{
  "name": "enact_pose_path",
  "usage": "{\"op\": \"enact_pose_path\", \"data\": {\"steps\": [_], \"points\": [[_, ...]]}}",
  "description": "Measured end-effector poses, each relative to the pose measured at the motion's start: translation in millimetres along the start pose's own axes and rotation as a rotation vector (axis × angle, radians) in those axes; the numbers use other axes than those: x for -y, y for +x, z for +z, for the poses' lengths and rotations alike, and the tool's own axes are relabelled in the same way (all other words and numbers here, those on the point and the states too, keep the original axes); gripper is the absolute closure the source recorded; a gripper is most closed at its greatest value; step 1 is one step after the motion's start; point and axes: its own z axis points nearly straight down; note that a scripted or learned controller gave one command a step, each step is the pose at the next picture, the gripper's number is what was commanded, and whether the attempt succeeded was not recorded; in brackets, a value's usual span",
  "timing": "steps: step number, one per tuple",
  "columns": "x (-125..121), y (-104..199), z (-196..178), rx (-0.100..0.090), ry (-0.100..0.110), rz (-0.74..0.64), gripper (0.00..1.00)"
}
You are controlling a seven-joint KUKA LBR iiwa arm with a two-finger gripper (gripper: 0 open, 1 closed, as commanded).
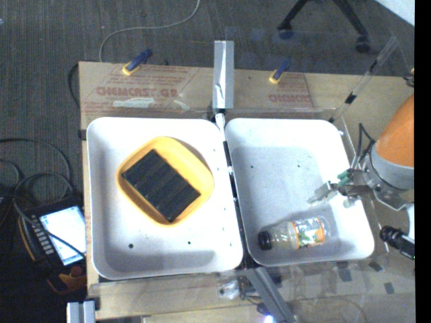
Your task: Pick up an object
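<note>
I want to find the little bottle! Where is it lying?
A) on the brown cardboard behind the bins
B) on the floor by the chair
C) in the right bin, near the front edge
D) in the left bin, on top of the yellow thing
C: the bottle lies on its side in the right bin, close to its front wall, while the yellow dish sits alone in the left bin.
</note>
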Motion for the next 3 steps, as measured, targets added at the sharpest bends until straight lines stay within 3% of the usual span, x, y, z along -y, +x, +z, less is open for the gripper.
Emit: {"op": "enact_pose_path", "data": {"steps": [1, 2, 3], "points": [[-5, 20, 93, 0.004, -0.018, -0.054, 0.00], [-75, 0, 93, 0.008, -0.016, -0.328, 0.00], [-13, 8, 85, -0.001, -0.001, -0.301, 0.00]]}}
